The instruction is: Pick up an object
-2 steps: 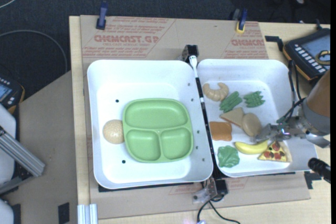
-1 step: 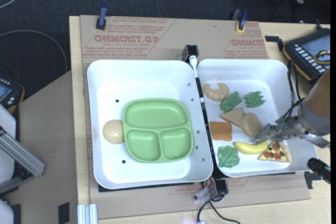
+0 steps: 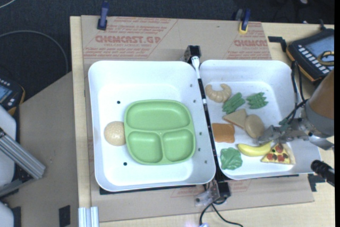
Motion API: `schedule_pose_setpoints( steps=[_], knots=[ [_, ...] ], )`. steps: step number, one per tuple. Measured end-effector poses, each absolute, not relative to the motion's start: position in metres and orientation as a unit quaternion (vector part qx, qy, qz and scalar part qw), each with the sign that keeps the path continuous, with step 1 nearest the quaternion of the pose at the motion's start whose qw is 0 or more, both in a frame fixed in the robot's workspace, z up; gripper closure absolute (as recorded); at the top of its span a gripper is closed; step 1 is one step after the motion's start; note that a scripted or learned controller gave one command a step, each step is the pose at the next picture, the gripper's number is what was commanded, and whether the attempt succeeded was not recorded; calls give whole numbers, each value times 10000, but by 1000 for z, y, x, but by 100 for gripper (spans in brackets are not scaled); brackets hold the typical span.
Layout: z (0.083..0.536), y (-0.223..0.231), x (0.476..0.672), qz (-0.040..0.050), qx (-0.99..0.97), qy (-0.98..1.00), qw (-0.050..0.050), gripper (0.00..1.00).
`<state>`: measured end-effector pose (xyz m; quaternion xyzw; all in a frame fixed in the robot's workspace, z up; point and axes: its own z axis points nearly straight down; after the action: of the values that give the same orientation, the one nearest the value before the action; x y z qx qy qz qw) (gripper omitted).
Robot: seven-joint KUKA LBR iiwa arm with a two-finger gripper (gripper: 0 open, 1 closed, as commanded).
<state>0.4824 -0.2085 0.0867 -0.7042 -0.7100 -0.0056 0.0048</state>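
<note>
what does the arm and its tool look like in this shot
The arm comes in from the right edge as a rounded body, with a tan-orange area above a grey one. From it a slim, dark grey metal tool sticks out to the left, with thin rods or linkages and a dark cable looping above it. It is blurry, so no markings can be read.

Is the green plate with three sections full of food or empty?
Empty. The green plate shows bare green in all three sections. The round bun lies beside it in the left bin, not on it.
</note>
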Motion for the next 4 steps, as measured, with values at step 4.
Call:
schedule_pose_setpoints(
  steps=[4],
  knots=[
    [78,-158,479,4,-7063,-7079,40,0]
  ],
)
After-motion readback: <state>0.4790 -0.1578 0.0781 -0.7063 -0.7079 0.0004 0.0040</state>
